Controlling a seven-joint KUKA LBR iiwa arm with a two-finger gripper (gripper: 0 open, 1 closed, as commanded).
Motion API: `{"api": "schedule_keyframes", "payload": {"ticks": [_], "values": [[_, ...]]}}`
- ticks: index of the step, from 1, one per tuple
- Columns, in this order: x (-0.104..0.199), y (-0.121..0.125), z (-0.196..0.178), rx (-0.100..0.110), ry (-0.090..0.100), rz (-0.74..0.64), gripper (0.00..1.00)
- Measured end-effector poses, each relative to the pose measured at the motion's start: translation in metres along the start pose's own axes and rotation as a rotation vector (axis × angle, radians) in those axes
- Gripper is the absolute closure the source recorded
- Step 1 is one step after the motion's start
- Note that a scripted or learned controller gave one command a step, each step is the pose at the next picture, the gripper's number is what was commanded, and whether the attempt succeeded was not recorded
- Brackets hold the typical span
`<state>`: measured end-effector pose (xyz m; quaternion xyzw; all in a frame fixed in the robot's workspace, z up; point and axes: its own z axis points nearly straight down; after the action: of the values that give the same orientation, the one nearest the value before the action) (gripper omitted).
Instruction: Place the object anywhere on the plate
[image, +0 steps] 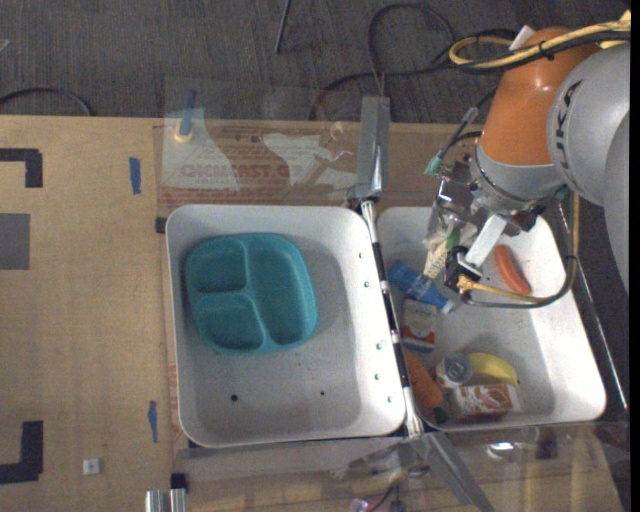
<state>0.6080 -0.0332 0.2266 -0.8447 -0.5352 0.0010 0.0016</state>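
A teal divided plate lies in the upper left part of the left white bin. My gripper hangs over the left side of the right bin, just above and to the right of a blue object. The wrist and cables hide what is under the gripper. An orange-red sausage-like piece lies to its right.
In the right bin there are also a white and red packet, an orange carrot along the left wall, a yellow banana and a red-labelled pack. A metal divider separates the bins.
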Motion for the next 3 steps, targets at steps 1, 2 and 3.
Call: {"api": "schedule_keyframes", "payload": {"ticks": [1, 2, 3], "values": [[0.049, 0.011, 0.042, -0.001, -0.001, -0.215, 1.0], [-0.006, -0.026, 0.019, -0.001, 0.0, -0.143, 1.0], [0.059, -0.033, 0.037, -0.014, -0.015, -0.189, 1.0]]}}
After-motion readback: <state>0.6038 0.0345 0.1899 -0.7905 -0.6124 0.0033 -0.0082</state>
